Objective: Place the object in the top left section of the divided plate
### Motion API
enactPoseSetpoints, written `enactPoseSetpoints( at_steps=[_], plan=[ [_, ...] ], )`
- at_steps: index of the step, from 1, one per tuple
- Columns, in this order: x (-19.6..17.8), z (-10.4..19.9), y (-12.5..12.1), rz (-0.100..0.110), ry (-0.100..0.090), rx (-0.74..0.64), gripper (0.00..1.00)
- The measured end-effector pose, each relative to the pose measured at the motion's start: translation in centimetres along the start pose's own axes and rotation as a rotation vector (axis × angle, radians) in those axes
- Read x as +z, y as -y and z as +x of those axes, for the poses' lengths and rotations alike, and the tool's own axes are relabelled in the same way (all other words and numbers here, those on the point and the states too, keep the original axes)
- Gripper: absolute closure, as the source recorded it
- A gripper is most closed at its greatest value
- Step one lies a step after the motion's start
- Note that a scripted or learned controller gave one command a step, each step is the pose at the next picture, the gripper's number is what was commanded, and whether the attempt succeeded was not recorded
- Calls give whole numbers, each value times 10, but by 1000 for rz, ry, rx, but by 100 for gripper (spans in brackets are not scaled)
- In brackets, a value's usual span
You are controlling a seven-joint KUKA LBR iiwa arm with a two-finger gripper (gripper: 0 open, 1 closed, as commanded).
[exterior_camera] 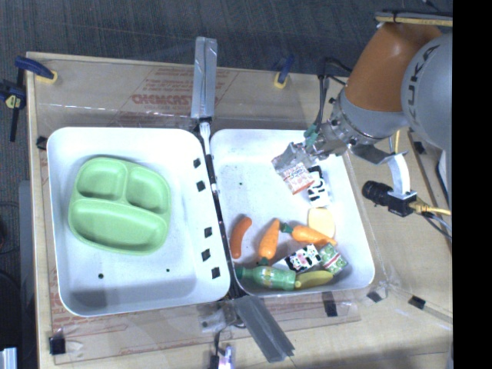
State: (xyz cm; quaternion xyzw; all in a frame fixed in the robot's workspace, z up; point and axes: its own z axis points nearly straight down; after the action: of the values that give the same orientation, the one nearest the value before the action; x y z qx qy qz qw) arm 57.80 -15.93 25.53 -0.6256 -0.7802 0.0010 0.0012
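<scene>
The green divided plate [119, 206] lies in the left bin [77, 294]; its top left section [102, 179] holds nothing. My gripper [311, 141] hangs over the back of the right bin [246, 156], its fingers pinching the crumpled silver top of a small packet [295, 171] with a red and white label. The packet dangles down-left from the fingertips, above the bin floor.
In the right bin's front half lie a red sausage [241, 235], two carrots [269, 238], a pale yellow block [321, 221], a green bottle [265, 277] and a cow-patterned carton [306, 258]. Another black and white item [317, 192] sits just under the packet. A raised divider [209, 206] separates the bins.
</scene>
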Motion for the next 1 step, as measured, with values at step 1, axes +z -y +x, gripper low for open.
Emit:
enactPoseSetpoints(
  at_steps=[1],
  plan=[
    [63, 53, -62, 2, -1, -105, 100]
  ],
)
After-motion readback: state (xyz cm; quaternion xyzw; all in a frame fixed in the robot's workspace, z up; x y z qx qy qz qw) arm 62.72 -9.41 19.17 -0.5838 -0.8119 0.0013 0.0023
